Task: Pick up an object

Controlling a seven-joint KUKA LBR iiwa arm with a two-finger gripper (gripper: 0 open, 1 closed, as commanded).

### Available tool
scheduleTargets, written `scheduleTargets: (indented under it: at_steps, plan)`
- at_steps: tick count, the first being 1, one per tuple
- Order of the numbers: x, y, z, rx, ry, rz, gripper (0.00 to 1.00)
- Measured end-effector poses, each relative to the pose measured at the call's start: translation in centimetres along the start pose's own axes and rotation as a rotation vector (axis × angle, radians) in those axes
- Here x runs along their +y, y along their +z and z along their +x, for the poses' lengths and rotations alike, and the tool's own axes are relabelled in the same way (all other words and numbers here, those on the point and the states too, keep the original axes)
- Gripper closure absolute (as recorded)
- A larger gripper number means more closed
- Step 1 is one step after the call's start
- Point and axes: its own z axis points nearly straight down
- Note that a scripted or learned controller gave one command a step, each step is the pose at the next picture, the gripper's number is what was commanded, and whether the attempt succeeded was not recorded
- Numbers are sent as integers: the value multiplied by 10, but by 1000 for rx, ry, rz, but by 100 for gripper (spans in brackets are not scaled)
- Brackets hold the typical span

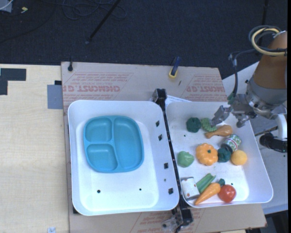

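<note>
Pincer [230, 116], metallic fingers spread, hovers above smooth drumstick-shaped toy [219, 131].

Light wood-grain bench [24, 149], bearing a printed cardboard sheet [116, 84] clamped at its far edge by a blue-and-yellow clip [174, 68], with two shallow white bins side by side upon it, left bin [82, 198] and right bin [259, 191], touching along their inner walls.
</note>
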Motion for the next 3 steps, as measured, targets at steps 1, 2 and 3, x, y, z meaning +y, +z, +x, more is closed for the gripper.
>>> scheduleTargets:
  at_steps: [1,2,3]
  plan:
    - [3,-8,0,-3,-2,-14,0]
    - [4,55,-3,-1,-2,-8,0]
    - [6,119,0,-1,-2,-9,0]
